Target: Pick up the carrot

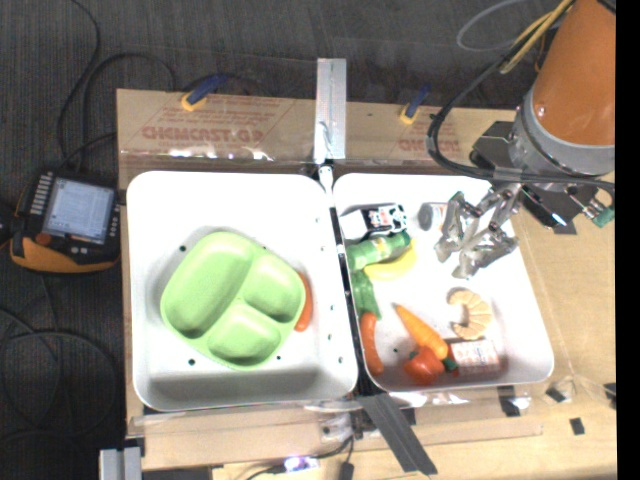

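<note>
The hand (pixel 478 236) hovers with fingers spread wide and nothing between them over the right bin (pixel 520 298) — well above the carrot (pixel 420 331) lying near its front.

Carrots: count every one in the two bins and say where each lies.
1 clear carrot, lying slantwise near the front of the right bin. An orange sliver beside the green divided plate in the left bin might be another; it is mostly hidden.

faint red lettering on cardboard sheet (pixel 210 133), unreadable
</note>
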Motion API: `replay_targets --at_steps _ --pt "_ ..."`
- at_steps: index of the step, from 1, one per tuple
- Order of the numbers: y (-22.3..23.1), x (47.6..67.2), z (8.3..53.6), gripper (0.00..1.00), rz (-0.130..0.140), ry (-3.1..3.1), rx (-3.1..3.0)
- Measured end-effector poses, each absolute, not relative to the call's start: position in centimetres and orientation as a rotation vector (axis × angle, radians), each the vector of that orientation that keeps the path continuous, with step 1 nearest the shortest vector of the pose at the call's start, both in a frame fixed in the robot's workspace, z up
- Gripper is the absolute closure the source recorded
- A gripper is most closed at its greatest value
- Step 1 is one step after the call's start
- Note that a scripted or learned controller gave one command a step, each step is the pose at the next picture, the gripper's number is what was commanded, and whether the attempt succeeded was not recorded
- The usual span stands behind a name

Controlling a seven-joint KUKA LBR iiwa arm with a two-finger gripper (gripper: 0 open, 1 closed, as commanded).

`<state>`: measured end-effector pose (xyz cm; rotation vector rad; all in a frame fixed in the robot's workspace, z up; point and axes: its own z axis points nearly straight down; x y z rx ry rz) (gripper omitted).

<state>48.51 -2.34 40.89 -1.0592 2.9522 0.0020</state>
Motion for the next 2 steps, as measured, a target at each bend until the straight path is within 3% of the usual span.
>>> replay_targets --at_steps 1,2 --pt "2.4 52.6 42.4 1.0 0.003 2.81 -1.393" --pt "7.0 54.5 43.5 1.0 0.003 3.112 -0.389"
